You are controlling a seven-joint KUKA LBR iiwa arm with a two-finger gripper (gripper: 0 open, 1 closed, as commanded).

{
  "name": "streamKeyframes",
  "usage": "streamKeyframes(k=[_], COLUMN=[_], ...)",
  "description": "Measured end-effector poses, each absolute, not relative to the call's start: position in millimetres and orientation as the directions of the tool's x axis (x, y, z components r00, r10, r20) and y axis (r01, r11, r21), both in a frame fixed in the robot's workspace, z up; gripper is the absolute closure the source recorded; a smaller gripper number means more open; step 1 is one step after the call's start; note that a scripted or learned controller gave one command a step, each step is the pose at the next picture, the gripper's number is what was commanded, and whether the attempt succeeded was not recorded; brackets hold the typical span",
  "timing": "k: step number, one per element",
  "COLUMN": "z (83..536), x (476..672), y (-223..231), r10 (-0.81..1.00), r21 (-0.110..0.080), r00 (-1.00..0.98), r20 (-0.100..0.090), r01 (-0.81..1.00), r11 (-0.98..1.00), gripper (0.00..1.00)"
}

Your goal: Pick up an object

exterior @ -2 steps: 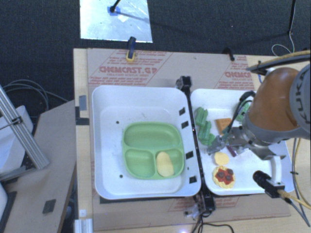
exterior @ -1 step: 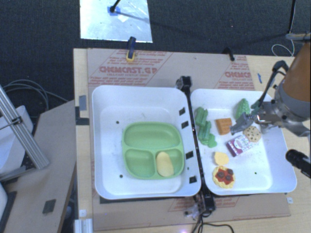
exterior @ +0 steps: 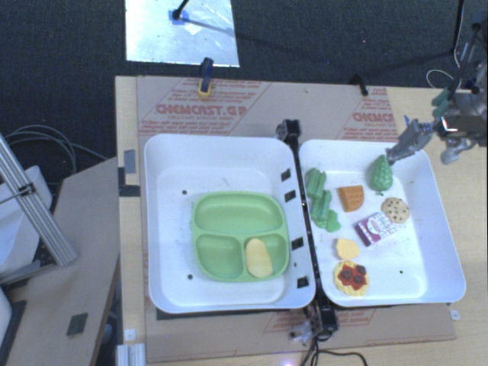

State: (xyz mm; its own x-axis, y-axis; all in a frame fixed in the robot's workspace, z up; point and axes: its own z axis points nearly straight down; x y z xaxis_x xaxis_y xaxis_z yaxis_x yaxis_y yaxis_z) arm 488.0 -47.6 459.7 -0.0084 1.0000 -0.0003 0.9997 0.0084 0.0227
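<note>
In right bin [exterior: 438,265], tool [exterior: 398,152] above green obj [exterior: 381,175] (touching?)

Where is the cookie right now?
The cookie lies in the right bin, near its right side, just above the purple packet and right of the orange block.

Two white bins sit side by side. The left bin [exterior: 164,227] holds a green divided tray [exterior: 229,219] with a yellow piece [exterior: 259,258] in one compartment. The right bin [exterior: 427,258] holds green beans [exterior: 320,200], an orange wedge [exterior: 351,197], a cookie [exterior: 396,210], a purple packet [exterior: 375,229] and a small pizza [exterior: 351,278]. The gripper [exterior: 404,145] hangs just above a green leafy toy [exterior: 381,175].
</note>
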Motion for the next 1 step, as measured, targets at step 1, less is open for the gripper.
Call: streamKeyframes(k=[1], z=[540.5], x=[487.2], y=[5.4], r10=[1.000], r21=[0.013], r00=[-0.010], r20=[0.002], r01=[1.000], r11=[0.010], gripper=[0.00])
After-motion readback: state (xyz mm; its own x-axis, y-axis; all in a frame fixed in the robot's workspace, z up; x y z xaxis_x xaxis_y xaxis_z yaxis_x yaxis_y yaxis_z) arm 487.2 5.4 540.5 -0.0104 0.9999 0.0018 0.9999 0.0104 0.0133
